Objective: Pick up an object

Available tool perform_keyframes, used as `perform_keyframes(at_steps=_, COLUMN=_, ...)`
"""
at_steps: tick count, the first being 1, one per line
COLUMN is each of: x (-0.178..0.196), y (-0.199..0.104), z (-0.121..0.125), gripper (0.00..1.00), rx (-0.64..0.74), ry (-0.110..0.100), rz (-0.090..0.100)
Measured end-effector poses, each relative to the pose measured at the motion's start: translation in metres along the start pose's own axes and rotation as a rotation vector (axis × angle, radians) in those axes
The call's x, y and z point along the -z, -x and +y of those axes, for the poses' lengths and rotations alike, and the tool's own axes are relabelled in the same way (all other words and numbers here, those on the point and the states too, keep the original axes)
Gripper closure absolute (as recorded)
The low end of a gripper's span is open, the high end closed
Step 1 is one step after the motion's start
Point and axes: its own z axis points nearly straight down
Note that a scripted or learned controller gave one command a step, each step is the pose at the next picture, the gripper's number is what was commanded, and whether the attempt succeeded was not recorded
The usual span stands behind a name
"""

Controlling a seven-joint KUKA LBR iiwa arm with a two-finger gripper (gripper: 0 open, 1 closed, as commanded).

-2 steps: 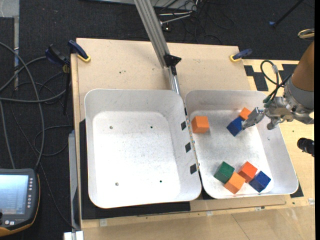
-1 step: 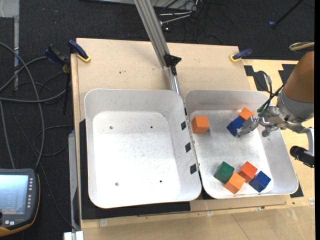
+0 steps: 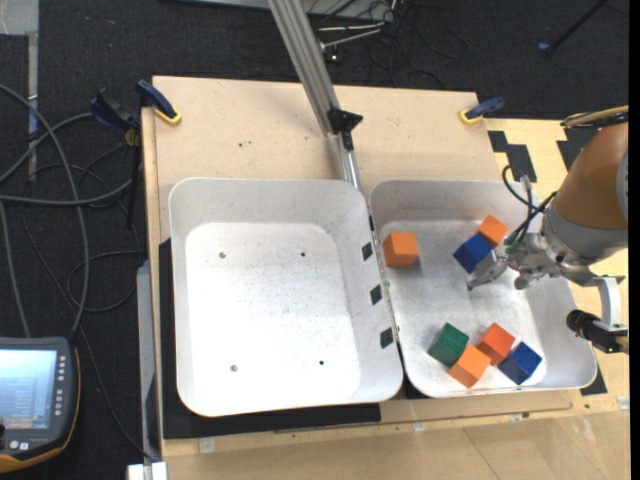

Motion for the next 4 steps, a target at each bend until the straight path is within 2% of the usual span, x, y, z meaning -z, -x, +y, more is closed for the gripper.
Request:
perform_keyframes(at_steps=1, x=0.014, y=0.000, z=0.002, gripper=1.00, rx=0.001, ry=0.007, rz=-0.002)
perform_keyframes(at_steps=3, x=0.103, y=-0.005, z=0.014, gripper=1.00, rx=0.005, ry=0.012, rz=-0.003)
perform_keyframes(at_steps=4, x=0.163, y=0.004, z=0.015, gripper=1.00, rx=0.004, ry=0.013, rz=-0.005)
